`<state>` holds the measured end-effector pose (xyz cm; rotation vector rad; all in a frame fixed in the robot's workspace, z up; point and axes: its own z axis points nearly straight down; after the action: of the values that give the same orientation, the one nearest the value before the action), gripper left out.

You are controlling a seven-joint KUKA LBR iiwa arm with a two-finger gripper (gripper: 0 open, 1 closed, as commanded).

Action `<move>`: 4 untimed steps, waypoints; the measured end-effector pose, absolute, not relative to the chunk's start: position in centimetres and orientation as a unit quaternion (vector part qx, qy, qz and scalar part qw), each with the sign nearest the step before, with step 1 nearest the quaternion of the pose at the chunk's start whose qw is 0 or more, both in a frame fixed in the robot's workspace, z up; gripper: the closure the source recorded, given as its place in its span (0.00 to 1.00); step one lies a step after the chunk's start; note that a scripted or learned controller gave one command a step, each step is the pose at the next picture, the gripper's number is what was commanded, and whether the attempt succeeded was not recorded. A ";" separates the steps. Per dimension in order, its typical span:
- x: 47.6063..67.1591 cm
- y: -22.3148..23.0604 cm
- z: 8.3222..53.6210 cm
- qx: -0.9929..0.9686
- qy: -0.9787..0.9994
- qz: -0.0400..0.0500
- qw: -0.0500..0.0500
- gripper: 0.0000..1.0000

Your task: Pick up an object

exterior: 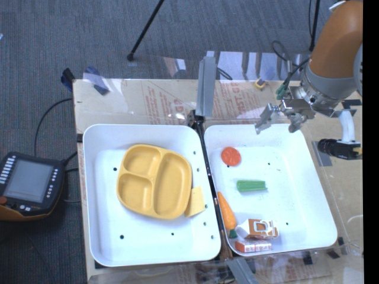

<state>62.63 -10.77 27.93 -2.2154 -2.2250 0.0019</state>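
Carton (260,228) in right bin (308,158); bench (148,99) on grey carpet (71,22).

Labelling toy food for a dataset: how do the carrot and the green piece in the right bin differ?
The carrot is orange and tapered; the green piece is a straight, even bar. The carrot lies lengthwise against the bin's left wall; the green piece lies crosswise, near the middle. The carrot looks longer. Both lie flat, apart from the gripper.
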 end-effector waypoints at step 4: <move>64.0 -8.3 9.6 -0.677 -0.736 0.001 0.003 0.00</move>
<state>63.97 -8.26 9.55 -2.1238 -2.3074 0.0029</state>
